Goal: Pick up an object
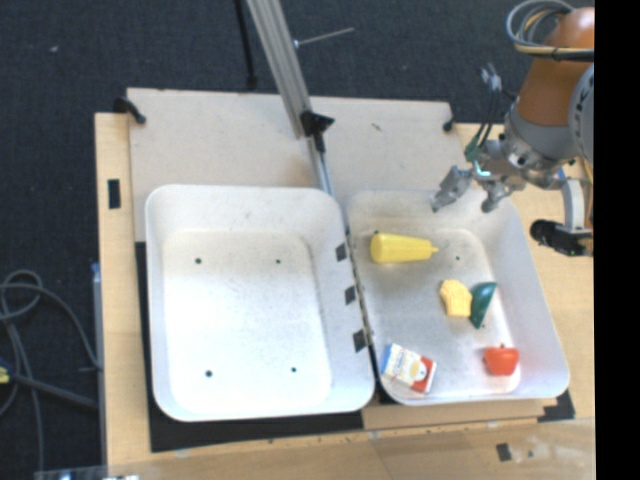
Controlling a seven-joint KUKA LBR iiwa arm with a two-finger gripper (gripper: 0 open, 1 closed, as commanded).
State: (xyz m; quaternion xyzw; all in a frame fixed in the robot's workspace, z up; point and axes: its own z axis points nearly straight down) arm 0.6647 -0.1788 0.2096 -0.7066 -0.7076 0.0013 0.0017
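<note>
Claw (468,194) open, holding nothing, over right bin's (535,298) far edge w/ yellow wedge (401,248) near, lower-left.

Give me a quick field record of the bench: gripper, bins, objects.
gripper: above right bin's far edge, fingers apart, holding nothing
right bin: five objects
yellow wedge: far left part
yellow piece: middle, touching green piece
red piece: near right corner
carton: near left corner
left bin: white, beside right bin

Wooden bench (115,268), pale board (220,138), two white bins (160,298) side by side, possibly on black matting.
</note>
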